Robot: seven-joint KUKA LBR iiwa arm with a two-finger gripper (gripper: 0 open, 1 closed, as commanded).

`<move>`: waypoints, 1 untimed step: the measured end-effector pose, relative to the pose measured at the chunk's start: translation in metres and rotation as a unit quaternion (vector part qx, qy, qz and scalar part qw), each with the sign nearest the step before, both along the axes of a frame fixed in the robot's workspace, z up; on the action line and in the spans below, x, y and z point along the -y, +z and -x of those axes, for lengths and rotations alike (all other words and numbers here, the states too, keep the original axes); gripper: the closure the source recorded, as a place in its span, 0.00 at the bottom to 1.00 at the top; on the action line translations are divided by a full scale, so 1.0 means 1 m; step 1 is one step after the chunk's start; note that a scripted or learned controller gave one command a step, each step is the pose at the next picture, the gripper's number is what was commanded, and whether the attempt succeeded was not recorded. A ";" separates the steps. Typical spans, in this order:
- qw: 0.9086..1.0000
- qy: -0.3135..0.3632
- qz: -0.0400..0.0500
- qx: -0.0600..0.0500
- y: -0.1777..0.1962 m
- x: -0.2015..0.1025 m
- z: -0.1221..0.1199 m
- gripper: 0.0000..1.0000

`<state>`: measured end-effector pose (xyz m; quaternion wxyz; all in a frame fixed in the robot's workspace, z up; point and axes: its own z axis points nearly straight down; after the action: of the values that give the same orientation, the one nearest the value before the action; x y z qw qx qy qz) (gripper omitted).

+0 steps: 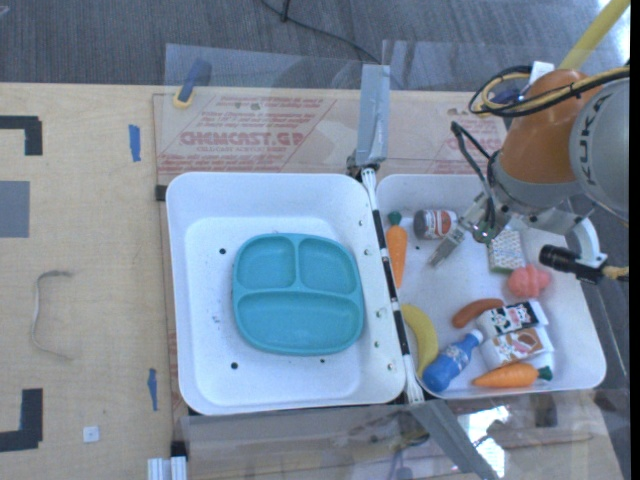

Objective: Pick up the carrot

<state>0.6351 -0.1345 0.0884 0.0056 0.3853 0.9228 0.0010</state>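
Over the right bin [590, 368], gripper [452, 243] hangs with jaws narrowly parted, gripping nothing. Carrot [397, 252] lies just beside it along the left wall, green top up. Suggest aligning across its width, clear of the wall. Same bin: can [434, 223], banana [421, 335], bottle [450, 362], second carrot [508, 375]. Left bin [190, 268] holds a teal plate [297, 294].
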 end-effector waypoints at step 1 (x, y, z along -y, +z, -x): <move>1.000 -0.003 0.000 0.004 0.012 0.002 -0.002 1.00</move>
<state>0.6370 -0.1369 0.0999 0.0091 0.3882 0.9215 0.0029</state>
